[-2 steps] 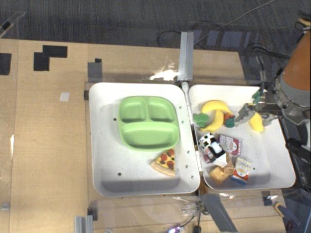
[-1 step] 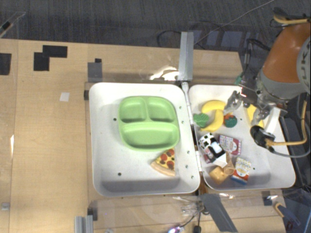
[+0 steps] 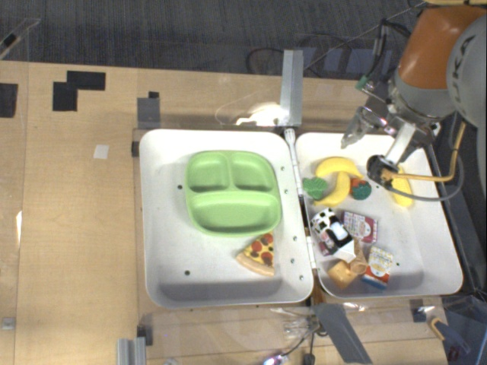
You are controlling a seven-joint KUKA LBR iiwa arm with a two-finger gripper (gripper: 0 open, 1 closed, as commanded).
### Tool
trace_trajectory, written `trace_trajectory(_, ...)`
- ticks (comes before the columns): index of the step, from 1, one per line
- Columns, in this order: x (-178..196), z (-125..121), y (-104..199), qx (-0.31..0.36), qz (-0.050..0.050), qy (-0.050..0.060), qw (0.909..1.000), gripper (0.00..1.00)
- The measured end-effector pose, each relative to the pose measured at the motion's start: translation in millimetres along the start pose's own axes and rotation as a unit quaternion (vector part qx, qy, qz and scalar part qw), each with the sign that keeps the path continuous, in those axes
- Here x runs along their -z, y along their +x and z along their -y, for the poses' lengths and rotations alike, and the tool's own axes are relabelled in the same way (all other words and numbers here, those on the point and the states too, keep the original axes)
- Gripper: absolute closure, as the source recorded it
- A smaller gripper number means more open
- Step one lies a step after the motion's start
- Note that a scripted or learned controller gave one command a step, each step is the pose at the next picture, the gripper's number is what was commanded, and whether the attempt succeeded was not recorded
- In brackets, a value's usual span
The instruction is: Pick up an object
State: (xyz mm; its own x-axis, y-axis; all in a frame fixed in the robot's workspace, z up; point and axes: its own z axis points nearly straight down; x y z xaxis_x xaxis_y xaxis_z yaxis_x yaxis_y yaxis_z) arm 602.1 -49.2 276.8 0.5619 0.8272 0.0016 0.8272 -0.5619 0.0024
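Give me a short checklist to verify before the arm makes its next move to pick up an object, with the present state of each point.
1. Gripper is above the right bin: ok, near its far edge.
2. Gripper is free of objects: cannot tell.
3. A target is near: ok, the banana lies just below the gripper.
4. Target is free of neighbours: not ok, a green toy and a dark round piece touch the banana.
5. Left bin items are apart: ok, green plate and pizza slice do not block the arm.
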Motion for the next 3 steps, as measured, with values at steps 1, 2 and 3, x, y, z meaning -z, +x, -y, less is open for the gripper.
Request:
trace_trajectory(1, -27, -24, -13, -0.018, 0.001, 0.000, 0.9998, 0.00)
trace_trajectory(2, 2, -57, 36, -0.193, 0.000, 0.000, 0.9812, 0.00)
trace_trajectory(3, -92, -43, 19, -0.376, 0.000, 0.002, 0.9266, 0.00)
